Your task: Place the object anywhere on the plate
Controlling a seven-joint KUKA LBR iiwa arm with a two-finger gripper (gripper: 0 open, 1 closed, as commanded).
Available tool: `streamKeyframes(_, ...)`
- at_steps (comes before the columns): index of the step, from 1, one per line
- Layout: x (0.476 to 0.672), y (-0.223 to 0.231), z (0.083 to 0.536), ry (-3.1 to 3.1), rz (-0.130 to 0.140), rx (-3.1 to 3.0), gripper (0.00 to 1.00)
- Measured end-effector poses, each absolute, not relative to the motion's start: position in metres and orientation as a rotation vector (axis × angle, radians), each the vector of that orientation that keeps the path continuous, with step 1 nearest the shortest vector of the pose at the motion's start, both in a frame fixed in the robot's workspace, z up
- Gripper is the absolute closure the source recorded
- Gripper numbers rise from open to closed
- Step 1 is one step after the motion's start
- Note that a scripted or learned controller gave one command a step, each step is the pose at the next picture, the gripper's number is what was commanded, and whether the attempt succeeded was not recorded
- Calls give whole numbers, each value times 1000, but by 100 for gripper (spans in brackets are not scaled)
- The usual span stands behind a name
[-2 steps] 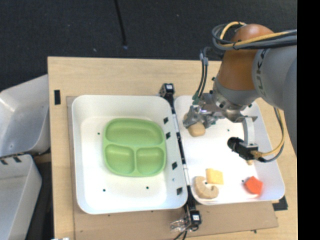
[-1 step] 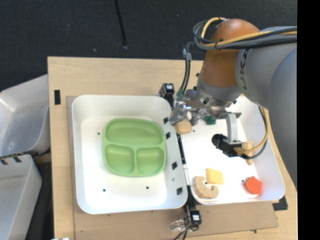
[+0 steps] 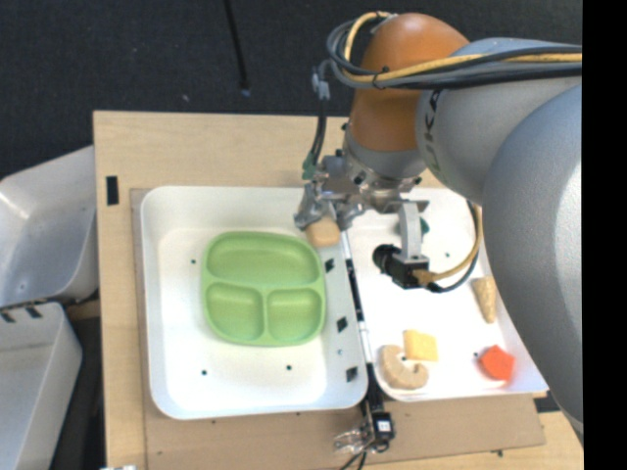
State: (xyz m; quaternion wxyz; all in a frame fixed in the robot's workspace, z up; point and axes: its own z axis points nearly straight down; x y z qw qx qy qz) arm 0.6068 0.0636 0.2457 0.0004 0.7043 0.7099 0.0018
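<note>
A green three-compartment plate (image 3: 263, 287) lies in the left white bin (image 3: 171, 360). My gripper (image 3: 321, 225) hangs just past the plate's far right corner, its fingers (image 3: 310, 209) shut on a small tan, bread-like object (image 3: 322, 233). The object sits above the bin floor beside the plate's rim, not over a compartment. The arm's orange band (image 3: 402, 52) and grey body reach in from the right and cover the back of the right bin.
The right bin (image 3: 460, 385) holds a yellow block (image 3: 420, 346), a pale ring-shaped piece (image 3: 402, 368), an orange-red item (image 3: 498, 362) and a tan cone-like piece (image 3: 484, 298). A black cable and connector (image 3: 397, 264) hang off the wrist. The ridge between the bins (image 3: 353, 302) runs beside the plate.
</note>
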Motion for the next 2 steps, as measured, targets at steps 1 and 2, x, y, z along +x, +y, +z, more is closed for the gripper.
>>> streamKeyframes(1, 614, 108, 233, 2227, 1, 2215, 100)
streamKeyframes(2, 613, 105, 234, 2224, -1, 2218, 0)
